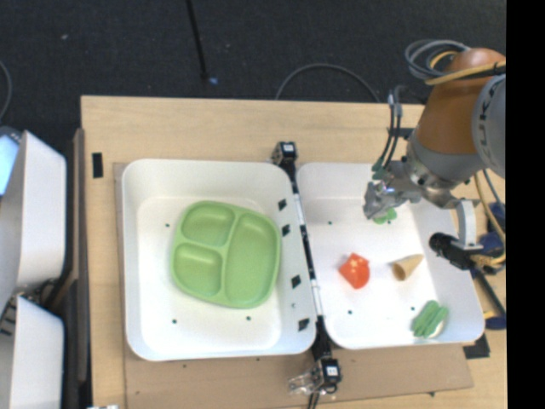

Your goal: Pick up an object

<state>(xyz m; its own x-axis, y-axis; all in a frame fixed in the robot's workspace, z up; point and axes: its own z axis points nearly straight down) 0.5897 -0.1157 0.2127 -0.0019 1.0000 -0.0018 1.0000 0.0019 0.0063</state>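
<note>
The arm [456, 126] reaches in from the right, its wrist angled down over the right bin [341, 326]. Its jaws [381, 204] sit low over a small green thing [387, 216], partly hidden beneath them; whether they are open or closed on it cannot be told. Below them lie a red piece [355, 270], a tan cone [407, 267] and a green pod [429, 319].

no readable text, labels, brands or numbers on anything

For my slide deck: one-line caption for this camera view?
Gripper poised over a small green item in the right bin; green divided plate in the left bin.
</note>
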